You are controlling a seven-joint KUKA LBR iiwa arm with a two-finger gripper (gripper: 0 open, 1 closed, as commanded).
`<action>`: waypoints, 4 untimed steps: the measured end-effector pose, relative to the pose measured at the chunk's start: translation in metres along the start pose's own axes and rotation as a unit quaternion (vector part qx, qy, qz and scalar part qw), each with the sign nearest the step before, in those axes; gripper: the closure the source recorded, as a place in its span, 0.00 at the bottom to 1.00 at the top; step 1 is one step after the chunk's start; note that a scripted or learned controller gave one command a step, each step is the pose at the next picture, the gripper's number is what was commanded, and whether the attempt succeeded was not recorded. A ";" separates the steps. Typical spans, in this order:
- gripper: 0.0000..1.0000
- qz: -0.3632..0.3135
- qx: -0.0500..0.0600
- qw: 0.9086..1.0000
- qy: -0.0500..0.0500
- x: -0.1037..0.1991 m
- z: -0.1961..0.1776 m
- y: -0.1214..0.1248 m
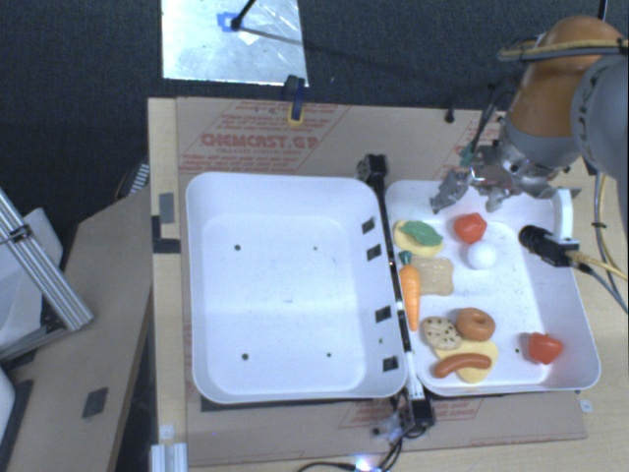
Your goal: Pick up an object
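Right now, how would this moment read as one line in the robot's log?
gripper: open, holding nothing | position: above right bin back edge | nearest: red tomato | left bin: untouched

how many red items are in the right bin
2: a red tomato-like piece at the far end just below the gripper, and another red piece near the bin's near right corner. The arm may hide more.

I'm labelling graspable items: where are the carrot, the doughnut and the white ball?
carrot (410, 296), camera view, mid orange body.
doughnut (476, 324), camera view, its ring.
white ball (482, 256), camera view, its centre.
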State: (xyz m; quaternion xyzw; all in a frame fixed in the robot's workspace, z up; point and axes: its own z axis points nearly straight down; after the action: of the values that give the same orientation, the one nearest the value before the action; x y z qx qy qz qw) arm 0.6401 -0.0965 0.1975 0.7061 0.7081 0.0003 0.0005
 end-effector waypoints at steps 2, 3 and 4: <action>0.00 -0.005 -0.002 1.000 0.002 0.176 -0.020 -0.030; 0.00 -0.003 0.001 1.000 0.001 0.219 0.120 0.012; 1.00 -0.001 -0.001 1.000 0.001 0.216 0.102 0.014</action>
State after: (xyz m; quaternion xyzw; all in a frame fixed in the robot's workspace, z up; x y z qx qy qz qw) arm 0.6533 0.1196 0.0960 0.7053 0.7089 0.0020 0.0006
